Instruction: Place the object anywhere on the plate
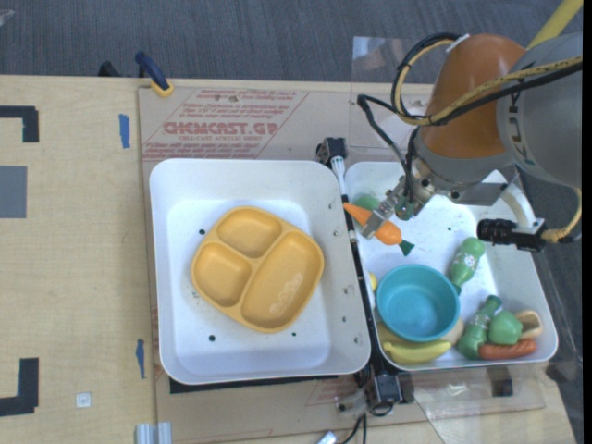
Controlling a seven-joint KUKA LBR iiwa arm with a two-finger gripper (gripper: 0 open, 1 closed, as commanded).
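A yellow plate (257, 266) with three compartments lies in the middle of the left white bin (185, 192). An orange toy carrot (391, 233) with a small green tip hangs slantwise at the left edge of the right bin (541, 326), close to the divider between the bins. My gripper (380, 220) comes down from the orange-banded wrist and is shut on the carrot near its middle. The carrot's thin end (351, 212) points toward the left bin. The plate's compartments hold nothing.
The right bin holds a blue cup (418, 302), a banana (416, 349) in front of it, a green bottle (465, 260), a green pepper (500, 326), a red-orange vegetable (508, 349) and a small green piece (367, 202) behind the gripper. Black cables loop over the arm.
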